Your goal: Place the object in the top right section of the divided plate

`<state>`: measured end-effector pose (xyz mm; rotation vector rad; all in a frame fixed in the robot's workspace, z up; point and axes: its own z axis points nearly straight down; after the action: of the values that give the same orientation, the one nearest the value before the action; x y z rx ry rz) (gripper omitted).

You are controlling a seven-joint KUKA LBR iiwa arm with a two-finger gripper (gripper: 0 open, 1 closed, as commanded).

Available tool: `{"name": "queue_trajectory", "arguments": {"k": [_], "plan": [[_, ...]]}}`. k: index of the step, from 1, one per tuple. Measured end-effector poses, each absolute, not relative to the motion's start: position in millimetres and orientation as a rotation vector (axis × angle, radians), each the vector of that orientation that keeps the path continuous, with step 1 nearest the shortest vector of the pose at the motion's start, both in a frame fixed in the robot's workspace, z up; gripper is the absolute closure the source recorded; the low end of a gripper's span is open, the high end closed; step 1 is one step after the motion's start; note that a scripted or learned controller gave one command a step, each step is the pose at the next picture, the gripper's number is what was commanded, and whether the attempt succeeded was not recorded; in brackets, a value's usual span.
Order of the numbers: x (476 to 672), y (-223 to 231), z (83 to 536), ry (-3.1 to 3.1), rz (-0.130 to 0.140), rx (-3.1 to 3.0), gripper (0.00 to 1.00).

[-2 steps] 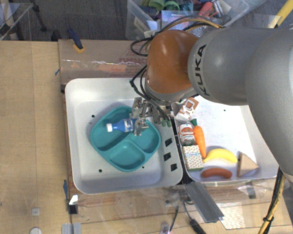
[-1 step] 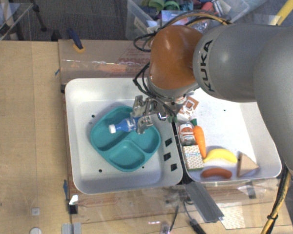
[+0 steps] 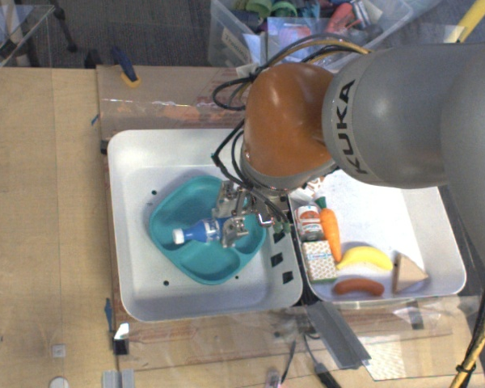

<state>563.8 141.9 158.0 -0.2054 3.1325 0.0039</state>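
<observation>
Metal fingers over a smooth teal divided plate, closed around a small blue-and-white bottle.

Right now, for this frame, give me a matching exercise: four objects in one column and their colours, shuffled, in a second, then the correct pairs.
Objects:
1. divided plate
2. carrot
3. banana
4. sausage

Colours:
A. yellow
B. red-brown
C. teal
D. orange

Pairs: 1-C, 2-D, 3-A, 4-B.

The plate lies in the left bin; the carrot, banana and sausage lie in the right bin.
</observation>
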Motion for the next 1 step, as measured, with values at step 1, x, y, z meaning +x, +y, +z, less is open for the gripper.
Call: {"name": "queue_trajectory", "arguments": {"k": [1], "plan": [[615.3,42.4,185.6,3.132,0.001,-0.132,1.00]]}}
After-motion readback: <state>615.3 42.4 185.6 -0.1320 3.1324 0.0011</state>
